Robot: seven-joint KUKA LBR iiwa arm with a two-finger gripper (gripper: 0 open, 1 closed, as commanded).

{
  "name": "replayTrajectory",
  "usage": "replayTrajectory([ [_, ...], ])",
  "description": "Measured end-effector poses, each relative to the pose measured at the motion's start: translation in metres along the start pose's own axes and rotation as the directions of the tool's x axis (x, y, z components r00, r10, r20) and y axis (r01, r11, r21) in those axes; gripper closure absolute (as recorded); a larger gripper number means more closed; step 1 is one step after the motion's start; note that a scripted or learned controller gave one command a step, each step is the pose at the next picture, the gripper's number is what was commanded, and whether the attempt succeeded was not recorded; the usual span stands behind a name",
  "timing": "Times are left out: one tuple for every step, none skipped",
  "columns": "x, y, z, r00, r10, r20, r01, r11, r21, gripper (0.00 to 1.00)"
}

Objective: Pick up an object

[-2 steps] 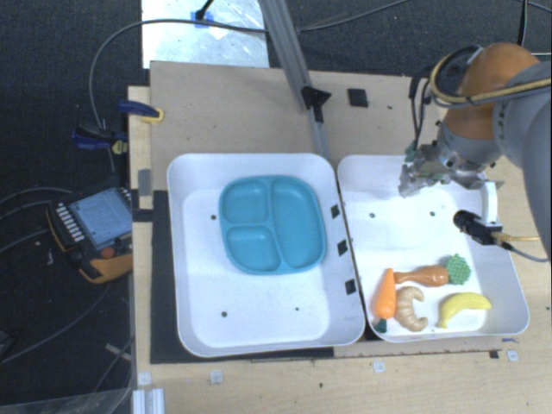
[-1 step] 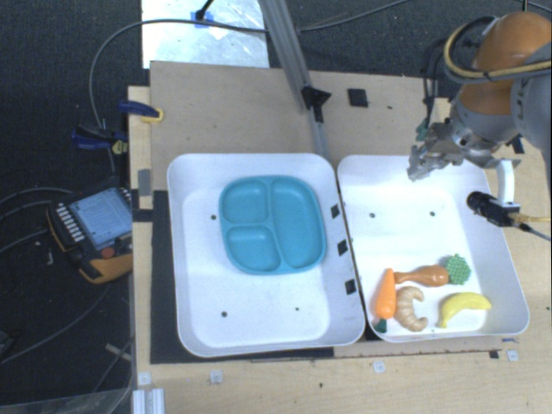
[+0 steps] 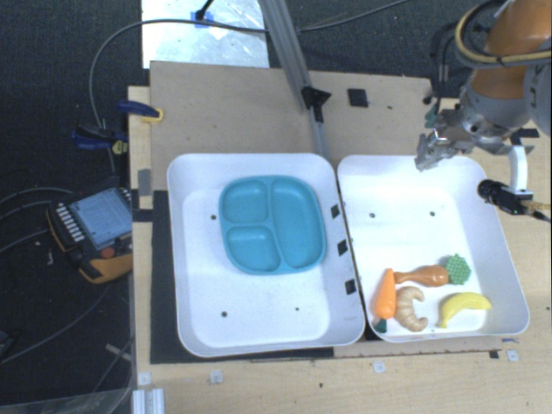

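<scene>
In the right bin (image 3: pixel 405 222), toy foods lie grouped near the front edge: an orange carrot (image 3: pixel 385 293), a tan croissant (image 3: pixel 410 309), a yellow banana (image 3: pixel 461 306), a brown drumstick (image 3: pixel 423 275) and a green broccoli piece (image 3: pixel 458 269). My gripper (image 3: pixel 429 154) hangs over the right bin's back edge, far from the food, with nothing visible between its fingers. From this angle the fingers look close together, but their state is unclear.
The left bin (image 3: pixel 198 309) holds a blue divided plate (image 3: pixel 272 223). A grey pole (image 3: pixel 289 50) slants across the bench behind the bins. Cables and a handheld device (image 3: pixel 95 227) lie off the bench at left.
</scene>
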State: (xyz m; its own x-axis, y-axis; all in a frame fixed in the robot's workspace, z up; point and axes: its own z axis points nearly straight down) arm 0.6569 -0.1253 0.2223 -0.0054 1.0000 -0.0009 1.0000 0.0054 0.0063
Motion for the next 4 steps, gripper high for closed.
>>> replayTrajectory([
  [0.053, -0.020, -0.008, 1.000, -0.004, -0.003, 0.004, 1.000, 0.005, 1.00],
  [0.111, -0.024, -0.016, 1.000, -0.006, -0.004, 0.006, 1.000, 0.004, 1.00],
  [0.157, -0.041, -0.005, 1.000, -0.004, -0.002, 0.004, 1.000, 0.007, 1.00],
  [0.202, -0.060, -0.009, 1.000, -0.005, -0.003, 0.005, 1.000, 0.007, 1.00],
])
